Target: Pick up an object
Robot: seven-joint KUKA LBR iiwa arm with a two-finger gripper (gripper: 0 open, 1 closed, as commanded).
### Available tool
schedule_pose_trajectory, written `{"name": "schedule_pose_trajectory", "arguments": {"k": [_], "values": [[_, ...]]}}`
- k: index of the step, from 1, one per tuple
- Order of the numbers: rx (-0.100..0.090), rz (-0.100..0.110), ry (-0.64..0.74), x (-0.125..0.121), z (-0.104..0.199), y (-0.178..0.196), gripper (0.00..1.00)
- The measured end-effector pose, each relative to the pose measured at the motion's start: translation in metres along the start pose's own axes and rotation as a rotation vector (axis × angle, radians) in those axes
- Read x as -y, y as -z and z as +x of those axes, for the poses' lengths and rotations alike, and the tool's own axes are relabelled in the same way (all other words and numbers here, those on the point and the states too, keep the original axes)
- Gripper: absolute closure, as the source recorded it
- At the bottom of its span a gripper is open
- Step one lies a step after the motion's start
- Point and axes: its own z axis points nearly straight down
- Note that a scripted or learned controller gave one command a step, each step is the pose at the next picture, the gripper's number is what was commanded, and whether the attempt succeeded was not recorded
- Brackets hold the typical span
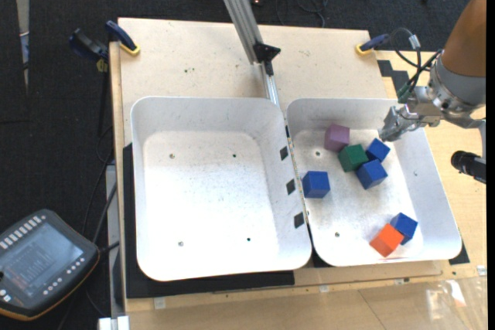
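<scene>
Right white bin holds a purple cube, green cube, four blue cubes, the nearest, and an orange cube. The gripper hovers at centre right, just above that blue cube; its grip state cannot be told.

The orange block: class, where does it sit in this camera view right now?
The orange block lies in the right-hand bin, near its front right corner, touching a blue block just behind it.
</scene>
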Motion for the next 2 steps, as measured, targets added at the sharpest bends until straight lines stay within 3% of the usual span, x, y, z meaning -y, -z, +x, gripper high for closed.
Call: {"name": "schedule_pose_trajectory", "arguments": {"k": [2], "values": [[0.0, 0.001, 0.0, -0.006, 0.094, -0.008, 1.0]]}}
